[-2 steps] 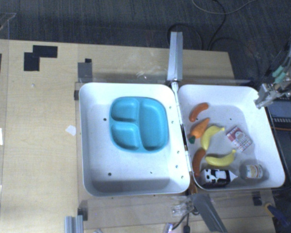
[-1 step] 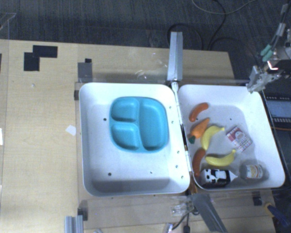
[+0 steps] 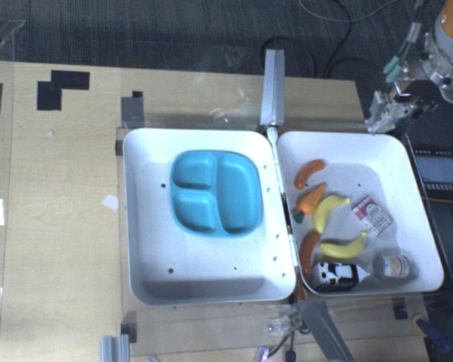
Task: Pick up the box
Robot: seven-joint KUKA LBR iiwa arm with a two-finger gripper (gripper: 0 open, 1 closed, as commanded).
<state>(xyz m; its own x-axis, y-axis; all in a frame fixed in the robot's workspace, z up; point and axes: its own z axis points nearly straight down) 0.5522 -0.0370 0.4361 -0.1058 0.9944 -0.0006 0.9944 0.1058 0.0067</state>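
Gripper: the gripper [image 3: 383,115] hangs over the far right corner of the right bin [image 3: 408,157], just outside its rim; nothing is held in it, and how far it is open cannot be told from this view.
Arm: the arm [image 3: 449,36] comes in from the upper right, orange band above the wrist.
Box: the box [image 3: 371,214], a small flat carton with red and white print, lies below and slightly left of the gripper, well apart from it, on the bin floor and turned at a slant.
Neighbours of the box: a yellow banana [image 3: 326,208] lies just to its left, a second banana [image 3: 344,247] nearer the camera, a small jar [image 3: 395,265] on its side further down; beyond the first banana lie a carrot [image 3: 311,198] and a sausage [image 3: 309,172].
Far from the gripper: a black and white object [image 3: 334,274] in the near corner; the left bin [image 3: 136,217] holds a blue divided plate [image 3: 215,191].
Handling, as a judgement: the box looks light, thin-walled cardboard, stiff along its edges and likely to dent or slide if squeezed on its faces.
Where to grasp: across the narrower pair of edges, fingers aligned to its slant, coming straight down; the right side offers most free room.
Risk: lying flat, it gives little height to pinch, so it may skid.
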